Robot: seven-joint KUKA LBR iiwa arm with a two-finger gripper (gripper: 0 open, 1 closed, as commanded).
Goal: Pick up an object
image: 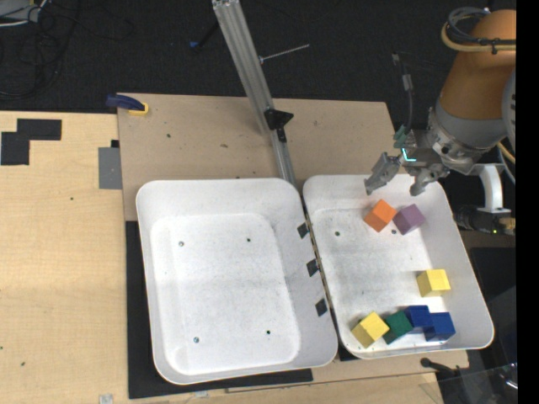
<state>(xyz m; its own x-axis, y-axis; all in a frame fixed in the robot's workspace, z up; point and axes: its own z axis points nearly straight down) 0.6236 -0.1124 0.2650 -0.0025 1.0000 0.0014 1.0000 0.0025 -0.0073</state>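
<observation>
— What lies at the far left of your tabletop [59,225]?

— A bare wooden surface with a few dark patches, then the left bin [221,280], a shallow white tray. A slanted metal rail [253,78] rises behind the place where the two bins meet.

— And the right bin [476,297]?

— It carries the blocks. An orange block [380,215] sits near the far rim, with a purple block [409,219] just beside it on the right. A yellow block [434,282] lies alone nearer the front. In the front corner a second yellow block [369,329], a green block [396,324] and a blue block [430,322] huddle close together.

— Where is your pincer [406,178]?

— Over the far rim of the right bin, with the orange and purple blocks just in front of it. My fingers are spread apart and nothing sits between them.
</observation>
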